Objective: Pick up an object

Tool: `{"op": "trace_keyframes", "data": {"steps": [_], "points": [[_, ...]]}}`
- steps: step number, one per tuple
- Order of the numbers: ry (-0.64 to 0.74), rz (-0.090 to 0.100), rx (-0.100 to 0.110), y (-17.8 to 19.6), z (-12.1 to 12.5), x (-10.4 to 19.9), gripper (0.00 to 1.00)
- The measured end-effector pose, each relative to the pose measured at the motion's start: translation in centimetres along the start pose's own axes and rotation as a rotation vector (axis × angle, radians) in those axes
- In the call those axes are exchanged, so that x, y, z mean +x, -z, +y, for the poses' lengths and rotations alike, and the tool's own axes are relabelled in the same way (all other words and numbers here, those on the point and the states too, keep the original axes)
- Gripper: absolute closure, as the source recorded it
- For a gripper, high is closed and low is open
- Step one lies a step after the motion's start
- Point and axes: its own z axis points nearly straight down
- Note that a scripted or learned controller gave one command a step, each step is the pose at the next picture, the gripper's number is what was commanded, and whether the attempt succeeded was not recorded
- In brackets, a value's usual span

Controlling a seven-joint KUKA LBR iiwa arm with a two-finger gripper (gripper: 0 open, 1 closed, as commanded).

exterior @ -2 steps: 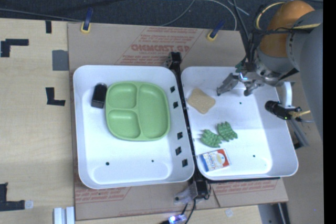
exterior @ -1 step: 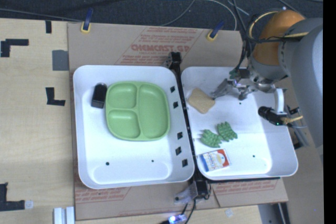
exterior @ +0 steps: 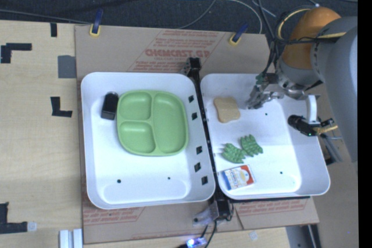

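Right bin (exterior: 290, 177) holds two green pieces (exterior: 242, 148), one tan block (exterior: 226, 109), one packet (exterior: 238, 177).

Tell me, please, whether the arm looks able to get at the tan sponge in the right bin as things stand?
Probably yes: the pincer hangs just right of the tan sponge, which lies flat with bare bin floor between them.

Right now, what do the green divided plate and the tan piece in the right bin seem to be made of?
The green divided plate looks like moulded plastic with a matte finish: one even colour, smooth rounded walls between its three compartments. The tan piece looks like soft foam or rubber, maybe a toy bread slice: dull surface, rounded corners, no shine. The picture is too coarse to be sure of either.
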Motion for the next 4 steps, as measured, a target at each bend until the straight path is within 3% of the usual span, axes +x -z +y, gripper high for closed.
{"op": "trace_keyframes", "data": {"steps": [4], "points": [[-0.002, 0.003, 0.002, 17.4, 0.9, 0.3, 1.0]]}}
